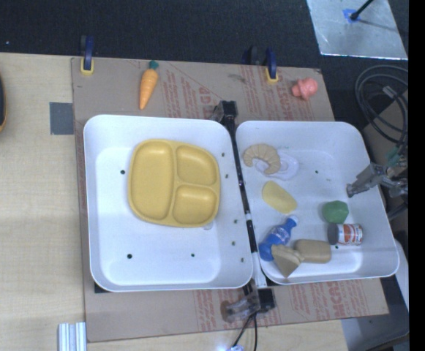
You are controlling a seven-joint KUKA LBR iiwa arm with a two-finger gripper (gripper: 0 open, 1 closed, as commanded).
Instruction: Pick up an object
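Nothing is lifted yet. The pincer (360, 183) hangs at the right bin's (373, 263) far edge, carrying nothing, though I cannot tell its spread. The green ball (336, 211) lies just below-left of it; reaching and grasping remain.

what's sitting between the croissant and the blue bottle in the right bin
A pale yellow lemon-like piece lies between the croissant and the blue bottle, seen in the camera view.

Tool (360, 185) at right edge | grey fingers point left | tilted low | nothing between them
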